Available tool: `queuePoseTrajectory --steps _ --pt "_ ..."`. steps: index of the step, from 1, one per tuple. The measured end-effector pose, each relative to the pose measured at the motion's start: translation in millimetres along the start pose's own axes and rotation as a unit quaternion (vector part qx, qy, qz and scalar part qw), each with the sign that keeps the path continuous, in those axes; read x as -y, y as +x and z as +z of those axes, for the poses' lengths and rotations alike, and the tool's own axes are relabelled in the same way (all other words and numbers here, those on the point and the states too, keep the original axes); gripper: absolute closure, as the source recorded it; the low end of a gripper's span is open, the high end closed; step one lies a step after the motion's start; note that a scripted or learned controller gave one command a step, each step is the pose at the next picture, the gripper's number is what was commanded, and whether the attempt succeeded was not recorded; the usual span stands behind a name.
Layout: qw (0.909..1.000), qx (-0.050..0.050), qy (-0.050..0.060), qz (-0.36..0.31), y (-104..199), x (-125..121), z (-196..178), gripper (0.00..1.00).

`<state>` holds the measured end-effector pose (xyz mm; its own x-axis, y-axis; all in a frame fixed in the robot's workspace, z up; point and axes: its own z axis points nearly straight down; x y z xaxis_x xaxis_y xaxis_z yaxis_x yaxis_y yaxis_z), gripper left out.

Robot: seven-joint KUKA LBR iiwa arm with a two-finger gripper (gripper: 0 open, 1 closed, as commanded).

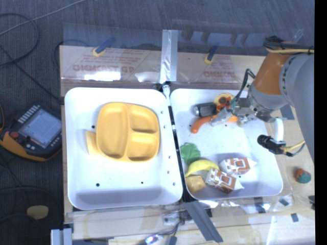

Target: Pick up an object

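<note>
An orange carrot-shaped toy point(207, 122) lies near the far edge of the right bin point(265, 188), where the end effector point(232, 112) reaches down among clutter, seemingly to grasp it. Its own bulk hides how far open it stands, so I cannot tell, nor whether it holds anything.

A single fixed camera hangs above the bench and looks down at a slant, close enough that the two white bins nearly span the frame. The left bin point(76, 188) and the right bin point(265, 182) sit side by side, their near rims low in the picture and their far rims higher up. Beyond the far rims lies dark carpet point(153, 9) (a handheld control pendant point(33, 131) rests on it at far left). The arm point(286, 80) enters from the right.
</note>
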<state>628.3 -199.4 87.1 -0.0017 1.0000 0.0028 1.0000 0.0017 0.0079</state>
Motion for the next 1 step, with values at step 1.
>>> queuePoseTrajectory --steps 1 --pt "0.9931 0.000 0.008 -0.117 28.2 10.4 -20.6 0.00"
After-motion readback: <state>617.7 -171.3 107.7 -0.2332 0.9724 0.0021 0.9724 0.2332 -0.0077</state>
